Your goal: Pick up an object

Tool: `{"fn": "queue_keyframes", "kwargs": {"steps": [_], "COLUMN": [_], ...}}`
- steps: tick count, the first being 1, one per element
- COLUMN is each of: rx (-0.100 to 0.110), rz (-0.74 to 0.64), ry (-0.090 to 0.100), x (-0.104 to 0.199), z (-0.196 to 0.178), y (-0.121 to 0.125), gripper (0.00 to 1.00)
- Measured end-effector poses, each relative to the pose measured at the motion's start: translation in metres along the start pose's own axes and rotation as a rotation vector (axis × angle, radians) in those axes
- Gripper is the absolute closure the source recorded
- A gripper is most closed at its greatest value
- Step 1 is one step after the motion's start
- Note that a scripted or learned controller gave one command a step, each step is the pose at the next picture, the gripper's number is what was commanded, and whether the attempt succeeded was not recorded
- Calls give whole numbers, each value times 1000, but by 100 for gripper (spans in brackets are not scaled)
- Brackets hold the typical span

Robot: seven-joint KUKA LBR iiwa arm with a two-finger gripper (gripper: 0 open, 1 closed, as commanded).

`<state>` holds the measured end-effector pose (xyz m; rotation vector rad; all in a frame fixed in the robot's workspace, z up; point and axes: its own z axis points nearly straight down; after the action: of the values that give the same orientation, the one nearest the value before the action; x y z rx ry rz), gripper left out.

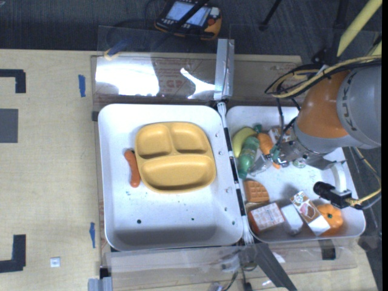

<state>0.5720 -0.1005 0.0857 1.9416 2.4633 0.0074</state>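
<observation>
Here, grey arm's two-finger gripper (pixel 280 154) low in the right white bin (pixel 354 228), grip state unclear, beside a green plastic bottle (pixel 248 157) lying lengthwise toward the camera.

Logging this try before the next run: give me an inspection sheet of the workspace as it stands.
Surface: two white bins, left bin and right bin, on a tan bench.
Job's things: banana, green bottle, carrot, waffle, brown packet, orange fruit in right bin.
Clutter: yellow tray and orange sausage in left bin.
Grippers: gripper low beside the bottle; nothing seen held.
Cables: yellow and black leads over the arm.
Surroundings: handheld pendant behind.
</observation>
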Motion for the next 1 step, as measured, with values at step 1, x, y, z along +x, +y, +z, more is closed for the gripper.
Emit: {"fn": "queue_keyframes", "kwargs": {"steps": [1], "rx": [2], "rz": [2], "ry": [0], "x": [-1], "z": [-7], "y": [0], "gripper": [100]}}
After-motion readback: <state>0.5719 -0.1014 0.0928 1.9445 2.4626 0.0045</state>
